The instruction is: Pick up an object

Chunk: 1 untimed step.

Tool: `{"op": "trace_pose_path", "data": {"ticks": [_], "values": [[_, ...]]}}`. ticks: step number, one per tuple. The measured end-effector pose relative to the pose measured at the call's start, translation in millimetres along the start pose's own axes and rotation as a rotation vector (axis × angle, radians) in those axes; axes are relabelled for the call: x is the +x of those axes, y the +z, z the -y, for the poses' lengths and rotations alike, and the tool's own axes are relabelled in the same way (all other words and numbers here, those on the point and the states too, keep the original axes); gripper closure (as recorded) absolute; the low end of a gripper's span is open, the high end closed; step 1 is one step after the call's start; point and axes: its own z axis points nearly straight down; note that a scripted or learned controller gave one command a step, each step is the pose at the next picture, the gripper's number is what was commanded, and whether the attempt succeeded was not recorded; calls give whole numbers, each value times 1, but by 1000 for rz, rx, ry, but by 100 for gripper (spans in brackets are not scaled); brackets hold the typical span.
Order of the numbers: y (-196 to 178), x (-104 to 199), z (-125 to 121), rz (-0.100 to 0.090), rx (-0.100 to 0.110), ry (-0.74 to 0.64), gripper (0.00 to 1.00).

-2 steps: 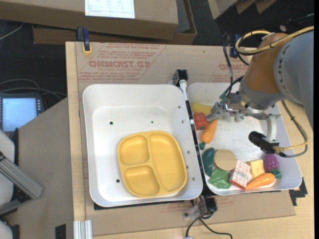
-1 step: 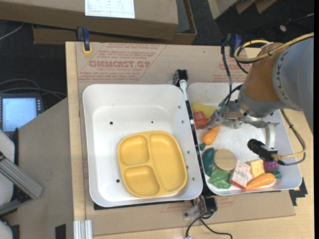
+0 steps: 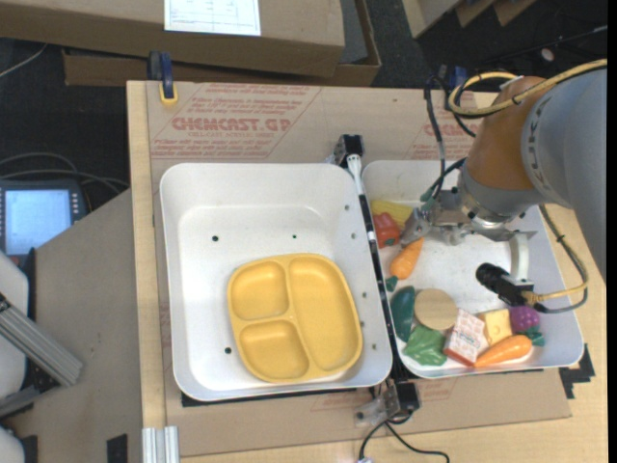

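Arm over the right bin, toy food below it.

In the left bin [image 3: 193,201] lies a yellow divided tray [image 3: 289,316]. In the right bin [image 3: 569,340], an orange carrot [image 3: 408,258] lies near the left wall, just beside the gripper [image 3: 424,222]; whether it is clenched or released cannot be told. Further right, at the bin's near end, sit a tan disc [image 3: 436,309], a green piece [image 3: 422,343], a small carton [image 3: 466,338] and a second carrot [image 3: 503,351].

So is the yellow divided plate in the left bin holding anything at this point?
Empty. The yellow plate lies flat in the left bin, and all three compartments show bare yellow; the toy food sits in the right bin.
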Motion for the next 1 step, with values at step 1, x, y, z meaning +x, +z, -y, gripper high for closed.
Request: {"op": "trace_pose_path", "data": {"ticks": [1], "values": [[2, -23, -38, -11, 1, -6, 0]]}}
